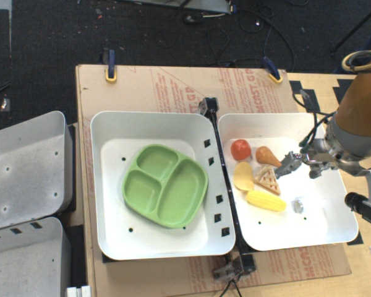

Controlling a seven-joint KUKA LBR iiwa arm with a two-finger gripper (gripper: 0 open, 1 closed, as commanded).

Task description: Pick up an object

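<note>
Where red print runs across the brown board under the bins, the lettering is seen upside down & can't be read. Two clamps are seen on the board's far edge.

In the right bin, toy food is clustered near the left wall: a red tomato, an orange drumstick w/ long axis running across the bin, thin end toward the gripper, a pale yellow slice, a pizza wedge & a corn cob lying roughly left-right, tilted slightly. A small grey item lies toward the bin's middle.

The gripper is seen low over the right bin, just beside the drumstick & wedge; jaw state can't be told.

In the left bin a green divided plate is seen, tilted diagonally. Dark carpet w/ cables lies beyond the bench.
</note>
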